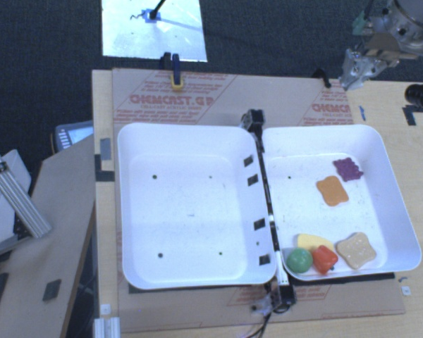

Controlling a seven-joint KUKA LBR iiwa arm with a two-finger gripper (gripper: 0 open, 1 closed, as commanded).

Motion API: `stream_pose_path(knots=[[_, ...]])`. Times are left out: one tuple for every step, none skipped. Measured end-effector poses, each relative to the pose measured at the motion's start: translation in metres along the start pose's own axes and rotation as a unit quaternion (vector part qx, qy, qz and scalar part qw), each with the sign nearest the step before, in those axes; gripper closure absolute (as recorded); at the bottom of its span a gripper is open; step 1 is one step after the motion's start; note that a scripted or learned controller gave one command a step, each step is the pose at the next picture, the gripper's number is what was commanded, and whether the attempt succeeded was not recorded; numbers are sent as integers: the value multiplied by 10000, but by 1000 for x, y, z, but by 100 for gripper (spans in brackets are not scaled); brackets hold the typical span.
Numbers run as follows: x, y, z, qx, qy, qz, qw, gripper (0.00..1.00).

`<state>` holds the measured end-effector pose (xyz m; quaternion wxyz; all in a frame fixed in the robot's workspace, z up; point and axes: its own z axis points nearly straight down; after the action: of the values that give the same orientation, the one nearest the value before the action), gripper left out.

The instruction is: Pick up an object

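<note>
- The gripper (pixel 354 72) is hovering beyond the right bin (pixel 381 153); its opening is hard to tell.
- The orange slab (pixel 332 190) is looking light, stiff, flat; grip its edges.

I'm looking down on a robotics lab bench: 2 shallow white bins (pixel 190 136) clipped side by side on a cardboard sheet (pixel 197 94) printed CHEMCAST, an aluminium frame rail (pixel 14 196) at the left, dark carpet (pixel 42 41) behind, and toy food (pixel 331 189) as test pieces.
</note>
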<state>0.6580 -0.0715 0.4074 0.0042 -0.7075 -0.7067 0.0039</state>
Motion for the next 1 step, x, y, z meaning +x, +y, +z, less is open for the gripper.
stream_pose_path(knots=[[58,4,-137,-148,3,-59,9999,100]])
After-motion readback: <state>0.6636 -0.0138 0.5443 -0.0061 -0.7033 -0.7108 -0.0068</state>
